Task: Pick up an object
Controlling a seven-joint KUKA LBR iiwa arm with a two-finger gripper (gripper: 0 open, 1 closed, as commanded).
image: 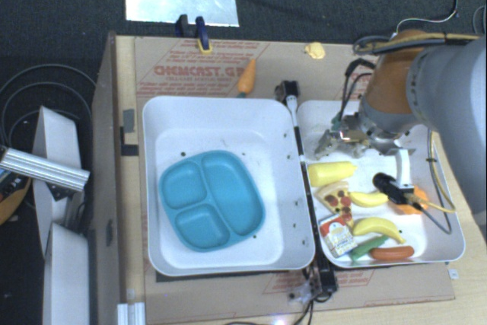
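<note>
Yellow block (331, 172) lies just beside your gripper (342, 142), whose fingers look spread and empty, probably ready to close on it.

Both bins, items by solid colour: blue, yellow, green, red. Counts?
Blue: 1, divided plate
Yellow: 3, block, two bananas
Green: 1, pod
Red: 1, sausage-like piece
Total: 6
Left out as multicoloured: pizza slice, packet

Likely lab: robot arm (449, 80), bins (228, 125), cables (19, 91).
</note>
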